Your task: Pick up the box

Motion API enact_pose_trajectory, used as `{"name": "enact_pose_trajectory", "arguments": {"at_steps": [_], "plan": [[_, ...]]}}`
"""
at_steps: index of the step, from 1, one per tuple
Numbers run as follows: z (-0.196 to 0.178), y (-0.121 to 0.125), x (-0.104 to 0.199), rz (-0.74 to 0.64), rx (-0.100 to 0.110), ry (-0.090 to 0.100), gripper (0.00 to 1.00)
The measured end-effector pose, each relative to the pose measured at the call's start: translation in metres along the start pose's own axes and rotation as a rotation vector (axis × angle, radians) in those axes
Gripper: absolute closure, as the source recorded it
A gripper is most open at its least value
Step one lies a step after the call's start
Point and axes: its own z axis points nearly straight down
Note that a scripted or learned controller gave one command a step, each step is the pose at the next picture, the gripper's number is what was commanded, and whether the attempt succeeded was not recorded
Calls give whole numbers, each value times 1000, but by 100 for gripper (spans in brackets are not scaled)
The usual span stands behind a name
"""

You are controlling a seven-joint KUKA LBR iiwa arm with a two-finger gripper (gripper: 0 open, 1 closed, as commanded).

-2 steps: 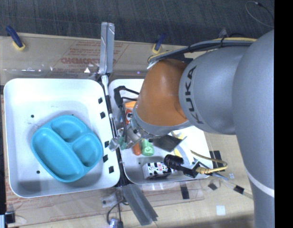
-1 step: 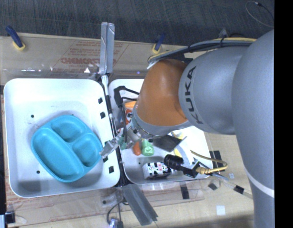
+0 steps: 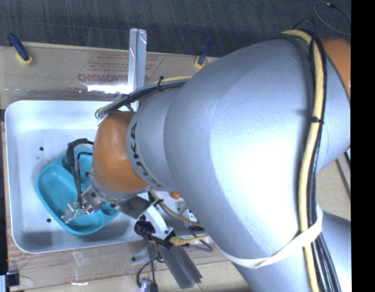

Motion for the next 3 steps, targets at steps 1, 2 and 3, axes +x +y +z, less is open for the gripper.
{"name": "enact_pose_trajectory", "arguments": {"at_steps": [1,2,3], "plan": [[-13,1,-7,5,-8,-12,100],[-7,31,20,-32,0,-21,100],[-15,30,17,-31,6,-23,100]]}}
